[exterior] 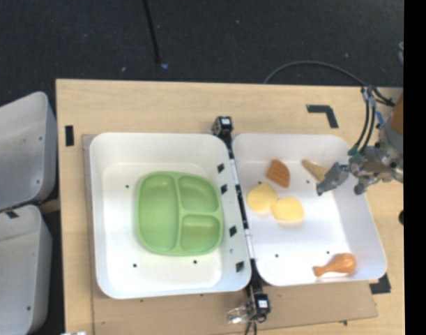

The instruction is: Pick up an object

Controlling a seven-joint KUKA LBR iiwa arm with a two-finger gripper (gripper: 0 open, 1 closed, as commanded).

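On the pale wooden bench (164,103) two shallow white plastic bins sit side by side, meeting along a hinged seam down the middle. The left bin (115,159) carries a light green plastic plate with three compartments (179,213), lying flat near the bin's centre, slightly toward the seam.

The right bin (352,236) carries five small things. A brown, roughly triangular toy pastry piece (279,173) lies in the upper middle of the bin. Just below it and toward the seam rests a pale yellow rounded lump (262,198), and touching that lump's lower right side is a second yellow rounded lump (288,210). A tan cone-shaped piece (314,169) lies toward the bin's upper right, well apart from the pastry piece. An orange toy drumstick with a paler handle end (335,265) lies close to the bin's bottom right corner, its handle pointing toward the seam.

The grey two-finger gripper (346,179) reaches in over the right edge of the right bin, beside the tan cone's right end. Its two dark fingers are spread apart, one (331,179) slanting down toward the bin's middle, the other nearer the right rim. Nothing sits between them; the hand is released and holds none of the objects.
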